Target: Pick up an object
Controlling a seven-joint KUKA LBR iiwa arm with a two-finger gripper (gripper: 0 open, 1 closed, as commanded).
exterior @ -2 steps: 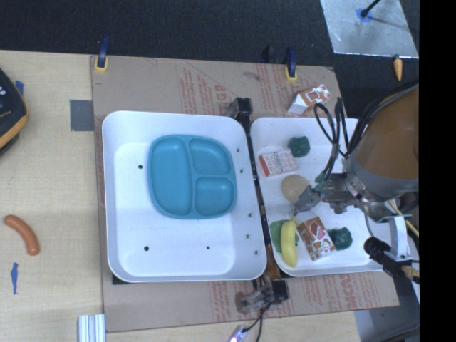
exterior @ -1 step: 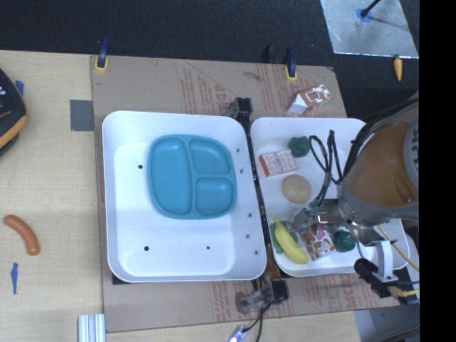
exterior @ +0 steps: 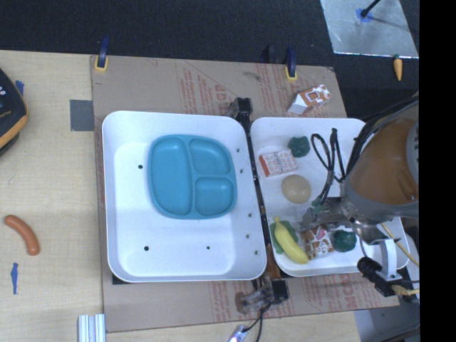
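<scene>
The hand (exterior: 322, 221) hovers beside the banana (exterior: 287, 239), which lies diagonally.

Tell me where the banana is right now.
The banana lies in the right bin, near its front-left corner, just left of a small printed carton and below the round beige ball.
</scene>
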